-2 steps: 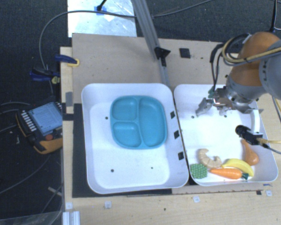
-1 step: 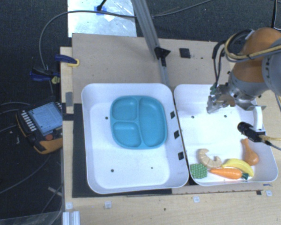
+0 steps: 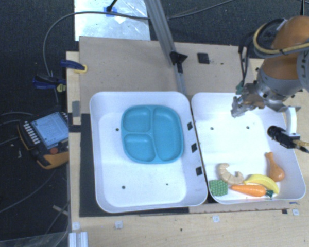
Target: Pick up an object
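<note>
The left bin (image 3: 108, 189) is occupied by a blue divided plate (image 3: 152, 134). Above the right bin (image 3: 221, 143), the gripper (image 3: 240, 107) is poised; whether it is apart cannot be told. Banana (image 3: 261, 180), carrot (image 3: 249, 190) and other toys are gathered at the near edge.

We cannot make out the gripper's (image 3: 240, 106) fingers: they are small and blurred against the right bin (image 3: 216, 138), so whether anything sits between them stays unclear. The arm (image 3: 291, 45) runs off the right edge. The banana (image 3: 261, 180) is partly covered by the carrot (image 3: 249, 190), and its dark tip merges with the bin wall. The small green item (image 3: 219, 188) is too small for us to identify.
</note>
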Motion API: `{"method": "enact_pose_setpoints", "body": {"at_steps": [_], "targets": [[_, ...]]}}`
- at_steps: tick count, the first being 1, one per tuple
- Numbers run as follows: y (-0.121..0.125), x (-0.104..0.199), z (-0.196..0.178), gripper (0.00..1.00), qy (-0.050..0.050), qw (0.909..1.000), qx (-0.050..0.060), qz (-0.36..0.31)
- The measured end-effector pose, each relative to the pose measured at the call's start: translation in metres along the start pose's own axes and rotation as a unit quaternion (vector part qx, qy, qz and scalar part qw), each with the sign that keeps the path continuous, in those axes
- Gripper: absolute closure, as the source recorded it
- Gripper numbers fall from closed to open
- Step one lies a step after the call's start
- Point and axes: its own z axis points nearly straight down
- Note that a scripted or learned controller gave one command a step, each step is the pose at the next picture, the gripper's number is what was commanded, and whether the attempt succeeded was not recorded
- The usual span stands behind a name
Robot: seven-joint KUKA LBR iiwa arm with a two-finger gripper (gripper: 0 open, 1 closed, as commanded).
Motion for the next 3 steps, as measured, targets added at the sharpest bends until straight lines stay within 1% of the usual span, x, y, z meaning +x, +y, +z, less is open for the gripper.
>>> {"method": "enact_pose_setpoints", "body": {"at_steps": [1, 2, 3], "targets": [[-0.006, 0.0, -0.045, 1.0, 0.0, 1.0, 0.0, 0.0], [-0.005, 0.0, -0.066, 1.0, 0.0, 1.0, 0.0, 0.0], [-0.001, 0.052, -0.048, 1.0, 0.0, 1.0, 0.001, -0.002]]}}
